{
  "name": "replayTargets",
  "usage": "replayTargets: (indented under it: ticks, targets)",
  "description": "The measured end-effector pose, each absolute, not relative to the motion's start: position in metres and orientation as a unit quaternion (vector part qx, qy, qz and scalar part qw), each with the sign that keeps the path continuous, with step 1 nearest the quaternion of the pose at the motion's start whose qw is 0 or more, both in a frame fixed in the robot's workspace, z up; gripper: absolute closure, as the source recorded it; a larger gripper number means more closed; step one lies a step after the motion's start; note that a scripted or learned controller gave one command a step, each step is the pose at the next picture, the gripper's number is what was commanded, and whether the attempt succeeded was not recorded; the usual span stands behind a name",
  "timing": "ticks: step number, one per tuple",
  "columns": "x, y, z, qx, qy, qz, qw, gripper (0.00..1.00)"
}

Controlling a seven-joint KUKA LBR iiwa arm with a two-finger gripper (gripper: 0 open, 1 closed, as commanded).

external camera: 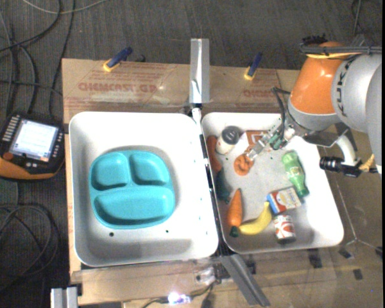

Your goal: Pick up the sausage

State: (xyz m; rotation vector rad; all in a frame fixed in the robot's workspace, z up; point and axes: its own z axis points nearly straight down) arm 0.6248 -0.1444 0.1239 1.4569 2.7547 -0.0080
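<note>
Landmark: the metal divider post (199, 76) between the two bins.

Left of the post: left bin (80, 191) with a blue sectioned plate (133, 188) in it. No task items there.

Just right of the post and below it: sausage (213, 154), reddish-brown, lying along the right bin's (327, 236) left wall, free, nothing touching it from above. White bottle (229, 138) just beside it. Further down that side: carrot (235, 207), banana (258, 222).

Further right of the post: orange pretzel-shaped piece (244, 163), then the hand (271, 141) low over the bin's upper middle. Can't tell if it's wide or narrow — too small and cluttered. Nothing visibly between the fingers. Beyond it: green bottle (295, 172), small carton (284, 199), can (284, 228).

Step, as I read it: approach, no grasp yet. Next move needs a shift back toward the post, aligning across the sausage's short axis. Wall and white bottle leave little finger clearance.
</note>
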Motion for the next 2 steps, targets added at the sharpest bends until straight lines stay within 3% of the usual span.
replayTargets:
  ticks: [1,2]
  targets:
    - [0.634,-0.034,0.202,0.435,0.901,0.0004,0.0,1.0]
    - [0.616,-0.037,0.276,0.564,0.826,-0.0014,0.0,1.0]
